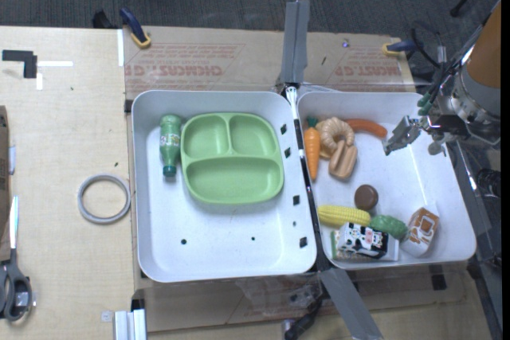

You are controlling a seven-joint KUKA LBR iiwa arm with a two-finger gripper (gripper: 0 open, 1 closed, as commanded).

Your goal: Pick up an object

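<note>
Toy food crowds the right white bin (446, 195): an orange plastic carrot (311, 152) against its left wall, a yellow corn cob (343, 214) and black-and-white carton (365, 241) near the front. Bare floor lies mid-right, below the end effector (416, 131), whose finger spacing I cannot tell.

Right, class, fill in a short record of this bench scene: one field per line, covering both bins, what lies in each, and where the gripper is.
left bin: green divided plastic plate, small green bottle
right bin: orange toy carrot, yellow toy corn cob, brown ball, black-and-white carton
gripper: above right bin, nothing between its fingers
bench outside bins: grey tape ring
</note>
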